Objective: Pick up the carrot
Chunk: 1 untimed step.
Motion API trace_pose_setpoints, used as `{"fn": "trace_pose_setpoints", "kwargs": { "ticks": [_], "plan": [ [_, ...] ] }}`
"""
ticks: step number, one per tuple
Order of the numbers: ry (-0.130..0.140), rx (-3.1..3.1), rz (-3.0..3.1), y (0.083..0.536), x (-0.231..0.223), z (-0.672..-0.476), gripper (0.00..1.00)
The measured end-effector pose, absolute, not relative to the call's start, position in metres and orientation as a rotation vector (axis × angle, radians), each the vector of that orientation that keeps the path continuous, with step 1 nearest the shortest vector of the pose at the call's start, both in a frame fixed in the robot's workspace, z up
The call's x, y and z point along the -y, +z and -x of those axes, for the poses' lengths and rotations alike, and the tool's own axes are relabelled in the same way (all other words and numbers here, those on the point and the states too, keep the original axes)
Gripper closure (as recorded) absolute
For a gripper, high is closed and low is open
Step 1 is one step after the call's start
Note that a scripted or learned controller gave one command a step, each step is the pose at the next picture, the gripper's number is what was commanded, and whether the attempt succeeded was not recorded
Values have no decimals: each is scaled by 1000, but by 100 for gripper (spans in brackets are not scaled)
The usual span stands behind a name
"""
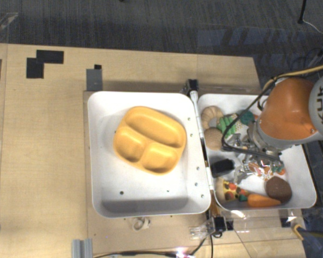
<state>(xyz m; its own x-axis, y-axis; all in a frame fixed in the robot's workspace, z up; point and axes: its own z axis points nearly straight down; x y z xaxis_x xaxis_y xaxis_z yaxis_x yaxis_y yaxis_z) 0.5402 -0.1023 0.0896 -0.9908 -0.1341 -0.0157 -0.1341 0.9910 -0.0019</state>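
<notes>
Claw (246,156) down in right bin (303,168), near carrot (262,201).

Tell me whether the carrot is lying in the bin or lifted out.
In the bin. The carrot lies flat by the front wall of the right bin, beside a brown lump, with the gripper apart from it.

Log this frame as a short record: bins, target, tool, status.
left bin: holds a yellow moulded tray
right bin: cluttered with small items
carrot: lying at the right bin's near edge, next to a brown oval item
tool: over the middle of the right bin, apart from the carrot
status: carrot not picked up; it lies in the bin
</notes>
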Motion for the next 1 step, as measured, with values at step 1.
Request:
{"fn": "trace_pose_setpoints", "kwargs": {
  "ticks": [1],
  "plan": [
    [6,-3117,-230,189,19,-588,0]
  ]
}}
